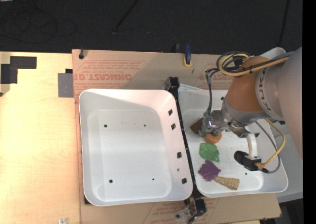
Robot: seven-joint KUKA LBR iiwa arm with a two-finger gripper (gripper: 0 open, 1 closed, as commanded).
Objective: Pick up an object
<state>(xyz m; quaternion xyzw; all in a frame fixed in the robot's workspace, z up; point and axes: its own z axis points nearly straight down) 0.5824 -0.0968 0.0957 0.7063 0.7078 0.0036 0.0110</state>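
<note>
Orange object [213, 138]: right bin [276, 181], touching below gripper [211, 125]; likely light, stiff, smooth; grip across its width.
Gripper: lowered over the orange and brown pieces; opening cannot be told.
Brown piece [196, 127]: just beside, left.
Green toy [209, 151]: near, below.

Single fixed overhead camera, angled down on the bench.

It looks from well above the gripper [211, 125], taking in the left bin [127, 196] to the gripper's left, the right bin [276, 186] beneath it, and dark floor beyond.
</note>
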